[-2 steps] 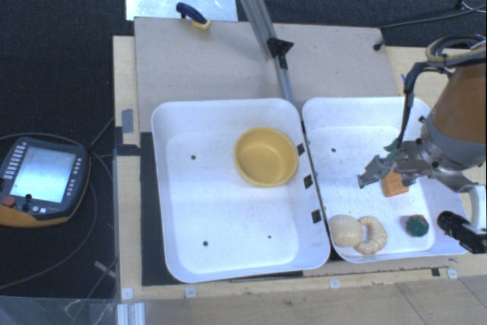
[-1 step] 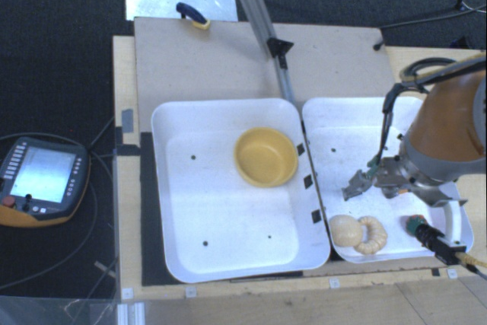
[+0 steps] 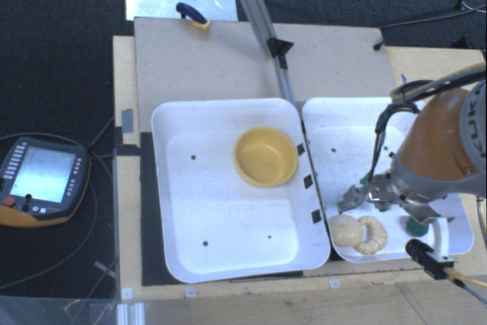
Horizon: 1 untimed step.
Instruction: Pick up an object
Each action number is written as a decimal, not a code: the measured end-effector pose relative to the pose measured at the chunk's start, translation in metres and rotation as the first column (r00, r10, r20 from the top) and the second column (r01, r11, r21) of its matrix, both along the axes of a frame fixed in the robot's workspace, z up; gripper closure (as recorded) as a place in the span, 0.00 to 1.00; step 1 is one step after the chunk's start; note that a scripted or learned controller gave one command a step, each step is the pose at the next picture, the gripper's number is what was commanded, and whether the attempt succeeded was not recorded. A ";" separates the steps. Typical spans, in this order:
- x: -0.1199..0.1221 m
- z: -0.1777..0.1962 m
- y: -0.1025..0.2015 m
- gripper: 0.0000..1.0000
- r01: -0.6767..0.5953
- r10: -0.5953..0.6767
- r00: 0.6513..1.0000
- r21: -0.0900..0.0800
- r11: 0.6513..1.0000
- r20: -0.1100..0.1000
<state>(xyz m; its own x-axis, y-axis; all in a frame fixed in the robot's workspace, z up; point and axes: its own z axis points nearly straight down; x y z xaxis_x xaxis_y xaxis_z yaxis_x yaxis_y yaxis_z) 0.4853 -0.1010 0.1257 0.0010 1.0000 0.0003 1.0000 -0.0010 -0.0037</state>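
Yellow bowl (image 3: 265,156) in left bin (image 3: 183,240); arm (image 3: 445,141) over right bin (image 3: 335,118), perhaps near a cream toy (image 3: 359,234).

Two bins side by side on the bench (image 3: 228,61): left bin (image 3: 198,240), right bin (image 3: 335,125), inner rims touching. Bowl (image 3: 265,156) in the left bin, toward its rear right corner, upright. Round lump (image 3: 345,231) and ridged curved piece (image 3: 373,234) in the right bin, at the front near the left wall, touching each other, lump to the left. Gripper (image 3: 358,198) over the right bin, just behind those two. Arm (image 3: 441,141) across that bin's right half. Teach pendant (image 3: 42,180) on the floor, well left of the bench. Clamp (image 3: 193,14) on the bench's rear edge, behind the left bin. Slanted pole (image 3: 255,0) behind the bins, reaching down to where they meet.
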 end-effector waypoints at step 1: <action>0.000 -0.037 0.000 0.00 -0.001 0.001 1.000 0.000 1.000 0.002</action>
